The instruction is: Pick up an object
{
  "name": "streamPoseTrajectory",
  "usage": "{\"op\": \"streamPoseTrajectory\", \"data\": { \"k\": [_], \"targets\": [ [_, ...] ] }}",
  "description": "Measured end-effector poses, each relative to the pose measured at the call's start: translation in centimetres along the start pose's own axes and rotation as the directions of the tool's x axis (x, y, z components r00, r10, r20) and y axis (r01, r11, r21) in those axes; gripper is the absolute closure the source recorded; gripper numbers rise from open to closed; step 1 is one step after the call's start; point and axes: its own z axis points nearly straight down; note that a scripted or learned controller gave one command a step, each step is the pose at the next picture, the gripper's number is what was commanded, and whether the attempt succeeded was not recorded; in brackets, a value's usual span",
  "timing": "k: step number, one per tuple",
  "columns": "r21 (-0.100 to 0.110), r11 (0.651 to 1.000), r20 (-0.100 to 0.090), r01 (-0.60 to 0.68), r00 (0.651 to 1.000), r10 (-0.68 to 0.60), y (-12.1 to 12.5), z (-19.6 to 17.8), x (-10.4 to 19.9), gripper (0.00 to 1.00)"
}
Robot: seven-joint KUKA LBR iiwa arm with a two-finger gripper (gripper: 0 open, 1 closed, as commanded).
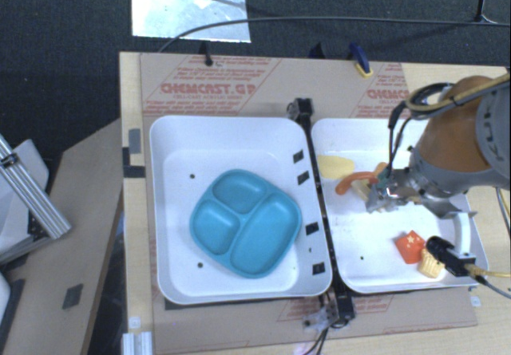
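My gripper hangs low over the upper middle of the right bin. An orange curved piece lies just to its left, its right end touching or passing under the gripper. A pale yellow flat piece rests above it, near the bin's left wall. A small red object sits toward the bin's lower right, apart from the gripper. The grey and orange arm covers the bin's upper right part.
The left bin holds a blue divided plate, tilted on the bin floor. A black-clipped divider runs between the two bins. Cardboard lies under both bins.
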Motion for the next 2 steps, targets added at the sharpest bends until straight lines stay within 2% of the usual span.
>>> {"op": "streamPoseTrajectory", "data": {
  "k": [1,2],
  "targets": [
    [-0.001,1.0,0.0,0.001,1.0,-0.001,0.1,-6.3,-0.5,1.0],
    [0.0,1.0,0.0,0.001,1.0,-0.001,0.3,-10.7,-0.7,1.0]
  ]
}}
